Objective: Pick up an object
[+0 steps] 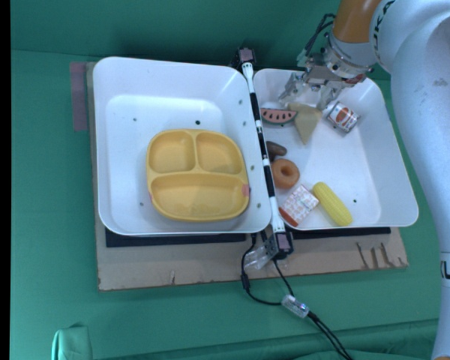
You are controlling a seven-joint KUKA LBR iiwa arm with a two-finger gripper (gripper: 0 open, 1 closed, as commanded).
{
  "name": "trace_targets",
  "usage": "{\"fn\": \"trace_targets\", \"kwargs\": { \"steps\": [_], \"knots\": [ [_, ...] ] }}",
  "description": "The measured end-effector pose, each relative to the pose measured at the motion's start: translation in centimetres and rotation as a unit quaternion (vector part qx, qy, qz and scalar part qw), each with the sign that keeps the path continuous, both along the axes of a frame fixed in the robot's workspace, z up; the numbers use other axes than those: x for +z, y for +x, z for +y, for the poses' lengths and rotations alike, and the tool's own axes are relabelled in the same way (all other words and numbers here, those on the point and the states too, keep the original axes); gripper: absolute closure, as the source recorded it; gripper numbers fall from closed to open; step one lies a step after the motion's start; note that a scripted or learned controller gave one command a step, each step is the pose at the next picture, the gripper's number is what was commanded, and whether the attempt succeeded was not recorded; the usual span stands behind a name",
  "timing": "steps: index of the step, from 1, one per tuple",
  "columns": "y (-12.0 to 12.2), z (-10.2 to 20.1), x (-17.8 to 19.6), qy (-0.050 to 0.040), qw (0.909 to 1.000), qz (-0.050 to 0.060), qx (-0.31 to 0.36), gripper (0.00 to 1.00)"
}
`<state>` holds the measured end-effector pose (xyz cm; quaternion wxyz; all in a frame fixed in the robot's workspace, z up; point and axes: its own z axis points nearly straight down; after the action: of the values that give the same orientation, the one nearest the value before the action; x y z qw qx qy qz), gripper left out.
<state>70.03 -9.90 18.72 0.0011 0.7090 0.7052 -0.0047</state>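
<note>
My gripper (312,94) is at the far end of the right bin (375,163), its fingers spread open. Just below it lies a pale yellow cheese wedge (307,124), whose upper edge sits near the fingertips; nothing is clamped between them. A watermelon slice (277,116) lies to the left of the wedge and a small red-and-white can (342,116) to its right. Nearer the front are a brown piece (275,149), a donut (286,173), a red-and-white packet (298,204) and a yellow corn cob (332,203).
The left bin (127,88) holds a yellow divided plate (197,175). A black-and-white striped bar (259,137) runs between the bins. A cable (285,295) trails over the green cloth in front. The arm (424,88) comes down along the right side.
</note>
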Motion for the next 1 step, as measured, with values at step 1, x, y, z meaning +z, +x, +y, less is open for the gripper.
{"fn": "trace_targets", "kwargs": {
  "steps": [1],
  "knots": [
    [-0.01, 0.01, -0.01, -0.0001, 1.0000, 0.000, 0.000, 0.00]
  ]
}}
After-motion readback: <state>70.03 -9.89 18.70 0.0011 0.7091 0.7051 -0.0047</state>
